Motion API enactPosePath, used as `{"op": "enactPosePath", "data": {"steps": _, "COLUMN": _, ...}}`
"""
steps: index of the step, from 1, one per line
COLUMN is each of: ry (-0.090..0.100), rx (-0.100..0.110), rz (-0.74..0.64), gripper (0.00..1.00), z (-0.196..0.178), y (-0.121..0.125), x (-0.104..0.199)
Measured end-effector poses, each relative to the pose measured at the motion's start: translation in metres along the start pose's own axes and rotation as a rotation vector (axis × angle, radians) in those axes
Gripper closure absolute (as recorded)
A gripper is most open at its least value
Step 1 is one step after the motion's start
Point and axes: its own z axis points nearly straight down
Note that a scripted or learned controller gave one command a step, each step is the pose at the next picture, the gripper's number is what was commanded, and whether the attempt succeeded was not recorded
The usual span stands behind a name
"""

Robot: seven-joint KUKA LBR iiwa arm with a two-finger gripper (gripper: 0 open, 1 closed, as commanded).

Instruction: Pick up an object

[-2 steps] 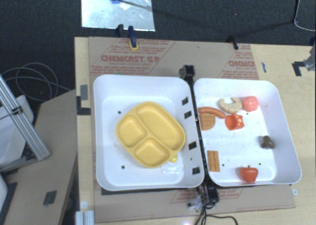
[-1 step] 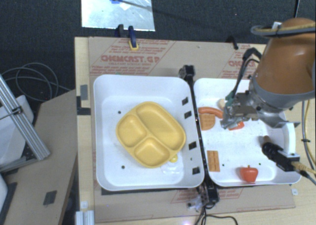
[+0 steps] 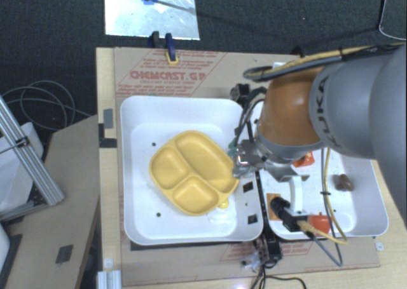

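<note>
- Pincer [image 3: 240, 162] hangs under the grey arm [image 3: 356, 110] and its orange band [image 3: 287, 115], over the seam between the two bins; whether it is spread or pressed together cannot be told
- Yellow divided tray [image 3: 191, 171] lies flat in the middle of the left bin [image 3: 137, 218], its 3 o'clock edge just beside the pincer
- Right bin [image 3: 372, 215] holds a small brown object [image 3: 344, 182] towards 3 o'clock and an orange object [image 3: 318, 223] at 6 o'clock
</note>
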Motion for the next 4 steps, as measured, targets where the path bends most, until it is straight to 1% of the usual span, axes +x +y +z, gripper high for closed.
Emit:
{"op": "enactPosePath", "data": {"steps": 1, "ry": -0.005, "rx": -0.013, "rz": 0.016, "gripper": 1.00, "z": -0.008, "y": 0.041, "x": -0.094}}
{"op": "enactPosePath", "data": {"steps": 2, "ry": -0.002, "rx": -0.009, "rz": 0.009, "gripper": 0.00, "z": -0.008, "y": 0.040, "x": -0.088}}
{"op": "enactPosePath", "data": {"steps": 3, "ry": -0.003, "rx": -0.009, "rz": 0.014, "gripper": 0.00, "z": 0.009, "y": 0.050, "x": -0.159}}
{"op": "enactPosePath", "data": {"steps": 4, "ry": 0.000, "rx": -0.007, "rz": 0.011, "gripper": 0.00, "z": -0.046, "y": -0.029, "x": -0.145}}
